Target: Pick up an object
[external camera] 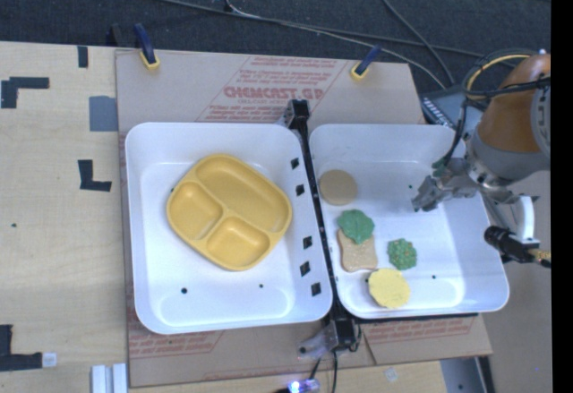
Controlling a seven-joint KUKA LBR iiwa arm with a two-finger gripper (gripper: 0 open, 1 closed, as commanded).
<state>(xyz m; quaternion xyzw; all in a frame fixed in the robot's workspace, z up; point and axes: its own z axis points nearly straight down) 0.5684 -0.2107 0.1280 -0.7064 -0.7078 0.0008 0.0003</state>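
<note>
Hovering: gripper (428, 200), over the right bin (380, 142) near its right edge; whether spread or pressed together, cannot tell; nothing seen held. Pickable items lie toward the bin's divider side and near corner: tan disc (338, 186), green piece (356, 225) on toast slice (359, 254), smaller green piece (402, 253), yellow disc (389, 287). Left bin (152, 145): yellow divided plate (229, 211).
</note>
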